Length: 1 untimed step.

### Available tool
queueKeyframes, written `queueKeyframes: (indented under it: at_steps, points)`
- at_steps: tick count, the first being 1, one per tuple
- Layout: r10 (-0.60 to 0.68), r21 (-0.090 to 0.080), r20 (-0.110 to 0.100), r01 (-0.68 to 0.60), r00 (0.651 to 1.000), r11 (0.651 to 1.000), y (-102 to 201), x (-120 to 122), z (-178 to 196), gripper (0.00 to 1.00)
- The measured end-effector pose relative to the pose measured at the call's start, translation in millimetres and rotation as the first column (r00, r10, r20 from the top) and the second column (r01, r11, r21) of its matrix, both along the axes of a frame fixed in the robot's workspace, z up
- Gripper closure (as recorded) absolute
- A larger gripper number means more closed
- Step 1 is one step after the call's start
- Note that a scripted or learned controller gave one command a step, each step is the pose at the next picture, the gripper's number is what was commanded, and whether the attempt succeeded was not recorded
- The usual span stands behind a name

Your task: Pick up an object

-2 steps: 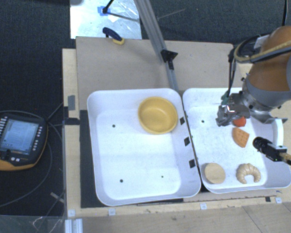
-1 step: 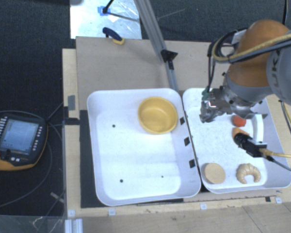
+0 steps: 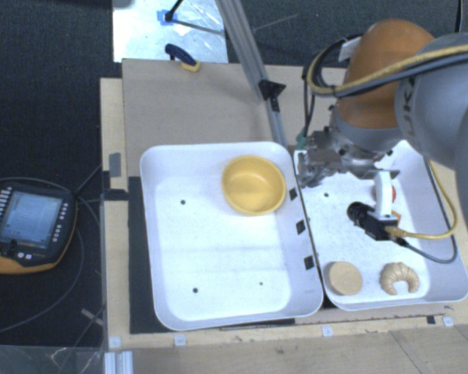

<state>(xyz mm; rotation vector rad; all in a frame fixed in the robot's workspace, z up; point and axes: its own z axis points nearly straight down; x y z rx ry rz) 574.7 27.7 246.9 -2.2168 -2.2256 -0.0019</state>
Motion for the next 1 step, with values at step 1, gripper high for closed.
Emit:
queueKeyframes:
  at_steps: [1]
  points:
    - [0.001, 0.0, -0.002, -0.001, 1.0, 1.0, 54.0, 13.1, -17.8, 1.0]
